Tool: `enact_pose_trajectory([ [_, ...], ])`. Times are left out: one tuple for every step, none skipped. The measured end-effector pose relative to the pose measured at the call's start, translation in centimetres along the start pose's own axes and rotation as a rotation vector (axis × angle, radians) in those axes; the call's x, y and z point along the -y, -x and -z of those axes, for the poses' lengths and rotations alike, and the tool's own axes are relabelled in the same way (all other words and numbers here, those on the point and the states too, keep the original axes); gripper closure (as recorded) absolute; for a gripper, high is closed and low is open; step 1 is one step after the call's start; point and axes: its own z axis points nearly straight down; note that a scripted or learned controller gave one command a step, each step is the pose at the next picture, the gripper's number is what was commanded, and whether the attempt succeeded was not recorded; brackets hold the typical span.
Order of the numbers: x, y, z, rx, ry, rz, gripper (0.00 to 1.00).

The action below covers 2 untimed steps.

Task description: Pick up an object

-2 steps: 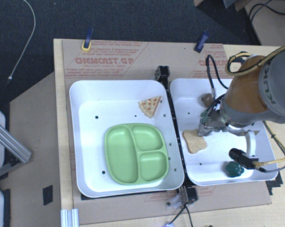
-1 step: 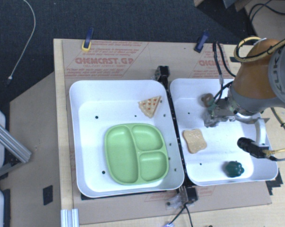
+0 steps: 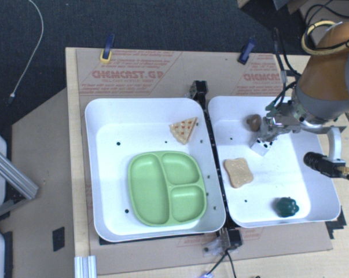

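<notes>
A small white die-like block with dark spots (image 3: 262,147) lies in the right bin (image 3: 313,213), in its upper middle, directly under the gripper (image 3: 268,133). The tool's tip is at or just above the block; the picture is too coarse there to say whether the two touch or how the tool is set, so I cannot tell if anything is pinched.

The arm (image 3: 327,74) enters from the right, its orange band high at the upper right corner, the grey wrist below it bent down and leftward over the bin's upper right part. A black fitting (image 3: 322,164) juts out beneath the wrist, over the bin's right side.

Near the block, a brownish pebble-like lump (image 3: 253,121) sits just to the upper left, beside the gripper. A slice of toast (image 3: 238,172) lies lower left, near the wall shared with the other bin. A dark green round object (image 3: 287,207) rests near the lower right corner, well apart from the rest. The middle of the bin floor between these is bare white.

The left bin (image 3: 105,126) holds a green divided plate (image 3: 166,187) in its lower half and a pizza slice (image 3: 184,130) near its upper right corner. Both bins stand on a brown paper-covered board (image 3: 162,68) held by clamps at its far edge, over dark carpet (image 3: 162,10).
</notes>
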Motion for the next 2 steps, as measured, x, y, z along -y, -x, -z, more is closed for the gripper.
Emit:
enact_pose_trajectory([
  [-0.1,0.0,5.3,0.000,-0.002,0.000,1.00],
  [-1.8,-4.3,5.5,-0.002,-0.004,0.003,1.00],
])
